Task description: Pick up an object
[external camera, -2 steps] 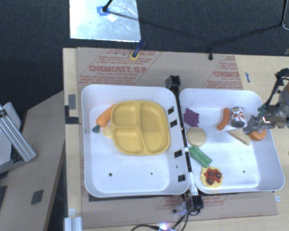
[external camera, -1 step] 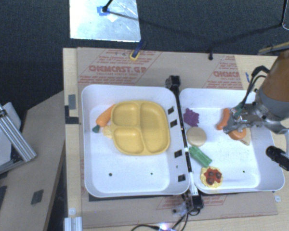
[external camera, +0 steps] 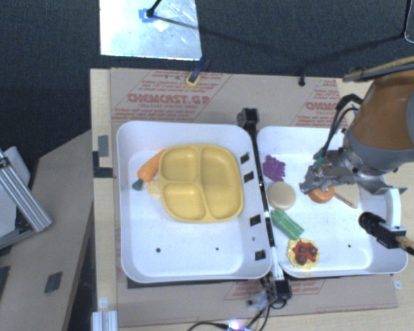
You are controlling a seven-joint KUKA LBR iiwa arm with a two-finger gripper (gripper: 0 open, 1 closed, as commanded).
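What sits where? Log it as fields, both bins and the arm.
left bin: yellow tray; carrot against the tray's left edge
right bin: purple piece, beige disc, green piece, pizza slice, orange piece, tan wedge
arm: reaches in from the right
hand: low over the orange piece
grasp: cannot tell

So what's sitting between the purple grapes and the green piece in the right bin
In the camera view, a round beige cookie-like piece lies between the purple grapes and the green piece, near the right bin's left wall.
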